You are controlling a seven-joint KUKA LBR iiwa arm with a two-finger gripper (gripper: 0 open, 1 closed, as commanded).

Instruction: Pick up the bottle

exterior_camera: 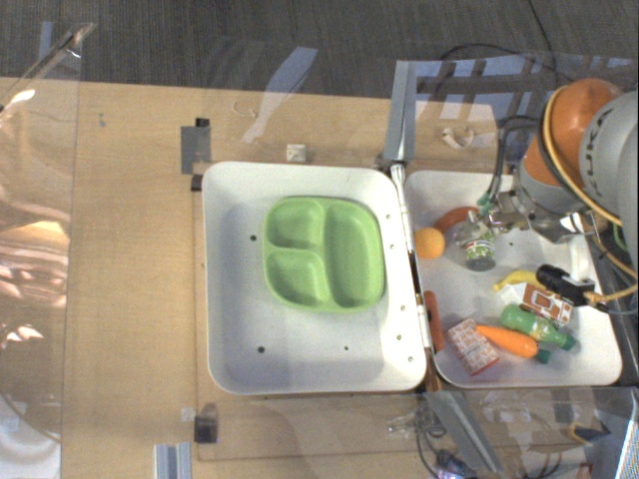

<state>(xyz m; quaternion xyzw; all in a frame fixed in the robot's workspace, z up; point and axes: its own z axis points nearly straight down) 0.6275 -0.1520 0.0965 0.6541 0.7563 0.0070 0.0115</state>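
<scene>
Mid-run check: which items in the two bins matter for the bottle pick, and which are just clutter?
Belongs to the job:
green bottle, lying in the right bin
gripper, over that bin's upper part

Just lying about:
green divided plate in the left bin
orange ball
carrot
banana
small red box
red stick at the right bin's left edge

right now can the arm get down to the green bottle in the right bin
Probably yes. The green bottle lies on its side near the right bin's front, uncovered from above. A carrot presses along its near side and a small carton sits behind, so the pincer has little room.
</scene>
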